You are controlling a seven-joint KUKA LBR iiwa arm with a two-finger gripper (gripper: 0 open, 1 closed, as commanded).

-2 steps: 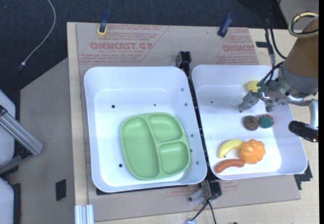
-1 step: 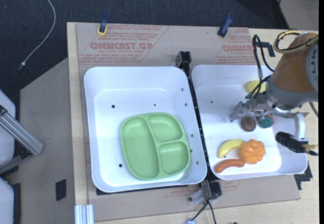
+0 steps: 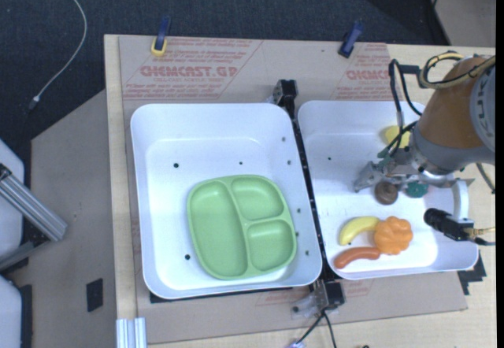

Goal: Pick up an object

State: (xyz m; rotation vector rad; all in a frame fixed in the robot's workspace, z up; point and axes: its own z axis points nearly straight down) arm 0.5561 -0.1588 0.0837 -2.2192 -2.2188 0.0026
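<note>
My gripper (image 3: 384, 181) is low over the middle of the right bin (image 3: 331, 142), coming off the grey arm with the orange band (image 3: 453, 114). Directly beneath its tip lies a small brown round object (image 3: 386, 194), touching or nearly touching it. A teal object (image 3: 416, 190) sits just to the right of that. In front lie a yellow banana (image 3: 357, 228), an orange pumpkin-shaped toy (image 3: 393, 235) and an orange-red sausage-shaped piece (image 3: 357, 257). A yellow object (image 3: 391, 134) peeks out from behind the arm.
The left bin (image 3: 157, 142) holds a green divided plate (image 3: 239, 224). A black clamp (image 3: 285, 91) sits where the two bins meet at the back. Cables (image 3: 405, 94) loop around the arm. A black part (image 3: 449, 224) hangs by the right bin's front right.
</note>
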